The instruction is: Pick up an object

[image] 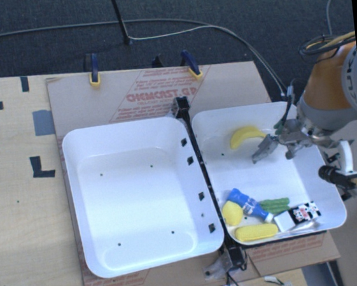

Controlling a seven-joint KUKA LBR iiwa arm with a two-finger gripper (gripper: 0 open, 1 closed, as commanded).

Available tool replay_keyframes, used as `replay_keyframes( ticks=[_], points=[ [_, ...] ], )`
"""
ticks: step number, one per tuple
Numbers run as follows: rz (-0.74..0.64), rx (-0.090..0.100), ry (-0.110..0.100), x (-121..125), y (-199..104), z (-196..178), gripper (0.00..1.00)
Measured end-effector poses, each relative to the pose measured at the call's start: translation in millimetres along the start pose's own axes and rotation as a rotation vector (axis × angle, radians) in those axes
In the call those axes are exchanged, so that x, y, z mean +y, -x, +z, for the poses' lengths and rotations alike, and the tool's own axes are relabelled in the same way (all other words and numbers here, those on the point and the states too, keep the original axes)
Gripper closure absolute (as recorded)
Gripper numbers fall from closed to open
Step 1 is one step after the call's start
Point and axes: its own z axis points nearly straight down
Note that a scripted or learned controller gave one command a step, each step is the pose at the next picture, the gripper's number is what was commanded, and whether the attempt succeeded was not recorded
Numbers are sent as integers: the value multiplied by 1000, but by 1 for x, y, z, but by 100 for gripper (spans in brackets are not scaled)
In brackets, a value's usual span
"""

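My gripper [277,152] hangs over the right bin [333,221], just below and right of a yellow banana [247,135]. Its two fingers are spread apart, open, with nothing between them. Along the bin's front wall lie a blue bottle [249,205], a yellow lemon [233,214], a yellow corn cob [256,231], a green pod-like item [276,204] and a small white and black box [297,215].
The left bin [70,151] sits beside the right one, with a black divider [197,169] joining them. Both rest on a cardboard sheet [147,94] held by two clamps at the back. The arm's orange band [326,87] rises at the right.
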Motion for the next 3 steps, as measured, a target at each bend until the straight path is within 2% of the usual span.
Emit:
replay_keyframes(
  ticks=[1, 2, 3],
  points=[
    [0, 0, 0, -6, -6, 45, 0],
    [0, -1, 4, -5, -6, 70, 0],
    [0, -2, 7, -5, -5, 58, 100]
  ],
)
